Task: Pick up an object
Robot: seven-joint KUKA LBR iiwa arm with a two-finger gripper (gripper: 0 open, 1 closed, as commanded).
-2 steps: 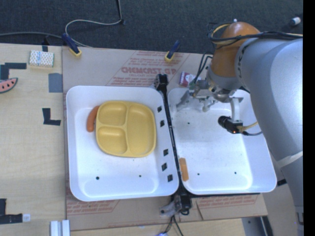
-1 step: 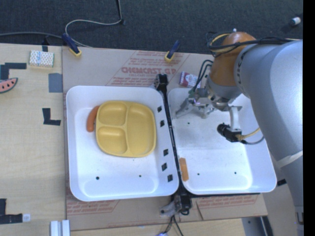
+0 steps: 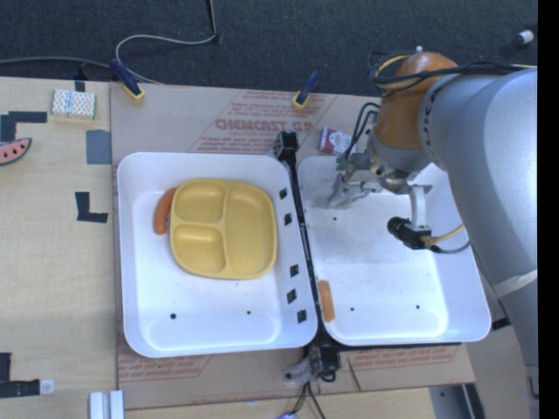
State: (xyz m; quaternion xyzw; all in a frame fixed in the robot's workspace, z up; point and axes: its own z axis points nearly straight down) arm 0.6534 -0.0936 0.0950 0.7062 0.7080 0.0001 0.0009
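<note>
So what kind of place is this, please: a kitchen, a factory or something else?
Most likely a robotics lab bench set up for grasping trials. A grey arm reaches over two white bins, toy-like items such as a yellow divided plate lie inside, and clamps hold cardboard down.

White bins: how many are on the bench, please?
2. The left bin holds a yellow divided plate; the right bin lies beside it, under the gripper.

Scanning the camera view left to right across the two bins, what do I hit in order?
Orange sausage-shaped piece → yellow divided plate → divider between the bins → small orange piece by the divider → pincer over the right bin.
</note>
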